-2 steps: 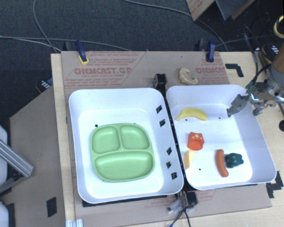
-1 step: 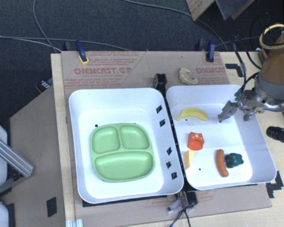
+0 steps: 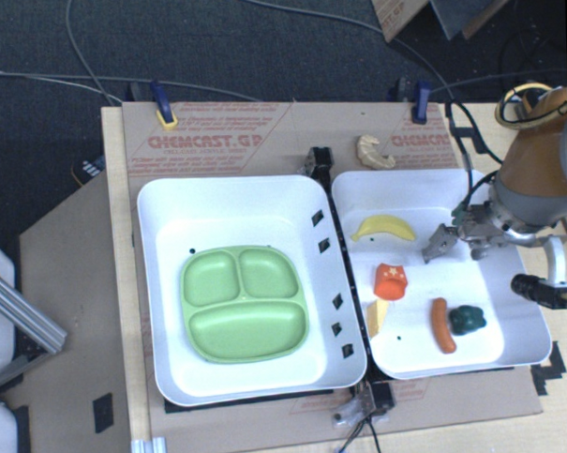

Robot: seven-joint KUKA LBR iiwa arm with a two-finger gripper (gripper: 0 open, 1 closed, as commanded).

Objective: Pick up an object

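The right white bin (image 3: 514, 347) holds a yellow banana (image 3: 384, 229), a small red-orange piece (image 3: 390, 281), a yellow wedge (image 3: 374, 315), a brown sausage (image 3: 443, 325) and a dark green lump (image 3: 469, 319) touching the sausage's right side. My gripper (image 3: 456, 249) hangs over the upper middle of this bin, right of the banana and above the sausage. Its two grey fingers (image 3: 437, 246) are spread apart with nothing between them. The grey and orange arm (image 3: 534, 168) comes in from the right.
A green divided plate (image 3: 245, 302) lies in the left bin (image 3: 164, 273). A beige scrap (image 3: 375, 151) sits on the cardboard behind the bins. Blue clamps (image 3: 166, 113) and black cables (image 3: 467, 133) run along the back edge.
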